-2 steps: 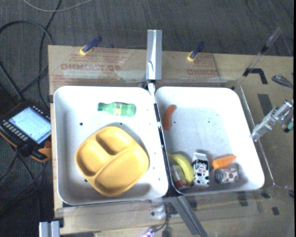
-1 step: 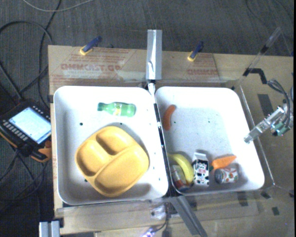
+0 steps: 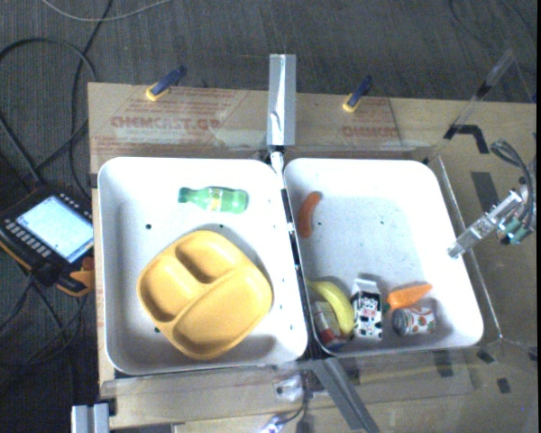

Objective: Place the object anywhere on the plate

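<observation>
Sitting in the left bin (image 3: pixel 117 242), a yellow plate (image 3: pixel 206 293) has bare floor around it. The right bin (image 3: pixel 451 233) holds a banana (image 3: pixel 335 303), carton (image 3: pixel 367 308), carrot (image 3: pixel 408 292), can (image 3: pixel 414 320) and sausage (image 3: pixel 307 211). The gripper (image 3: pixel 460 244) hangs over its right rim; finger state unclear.

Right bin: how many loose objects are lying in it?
6: a sausage by its left wall; a banana, a can, a milk carton, a carrot and another can along its near edge. More may be hidden.
</observation>
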Robot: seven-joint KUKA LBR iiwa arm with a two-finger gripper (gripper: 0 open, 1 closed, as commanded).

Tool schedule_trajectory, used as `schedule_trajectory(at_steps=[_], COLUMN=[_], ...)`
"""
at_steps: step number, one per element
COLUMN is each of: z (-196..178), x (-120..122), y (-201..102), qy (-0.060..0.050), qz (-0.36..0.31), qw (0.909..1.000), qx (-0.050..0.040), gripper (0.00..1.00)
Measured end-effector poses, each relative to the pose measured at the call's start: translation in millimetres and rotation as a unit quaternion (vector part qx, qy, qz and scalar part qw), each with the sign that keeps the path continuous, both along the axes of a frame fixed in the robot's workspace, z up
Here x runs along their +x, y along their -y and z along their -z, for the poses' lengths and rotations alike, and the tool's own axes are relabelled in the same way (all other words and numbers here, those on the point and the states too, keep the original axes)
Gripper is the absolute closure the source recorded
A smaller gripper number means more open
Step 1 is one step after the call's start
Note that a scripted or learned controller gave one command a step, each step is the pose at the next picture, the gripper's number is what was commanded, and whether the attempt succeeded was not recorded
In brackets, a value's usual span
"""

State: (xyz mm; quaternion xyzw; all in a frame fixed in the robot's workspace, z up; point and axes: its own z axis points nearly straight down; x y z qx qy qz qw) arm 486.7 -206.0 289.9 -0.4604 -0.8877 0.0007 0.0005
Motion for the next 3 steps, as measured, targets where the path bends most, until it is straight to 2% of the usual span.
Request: schedule_trajectory(at_steps=[1, 2, 3], z=[35.0, 97.9, 90.4], x=[-2.4, -3.1, -2.4], y=[17.0, -8.7, -10.1], qy=[-0.001, -0.001, -0.003], qz=[0.158, 0.205, 0.204], qw=[0.9874, 0.9787, 0.9790], qx=[-0.0002, -0.0007, -0.0009], gripper=[1.00, 1.00, 1.00])
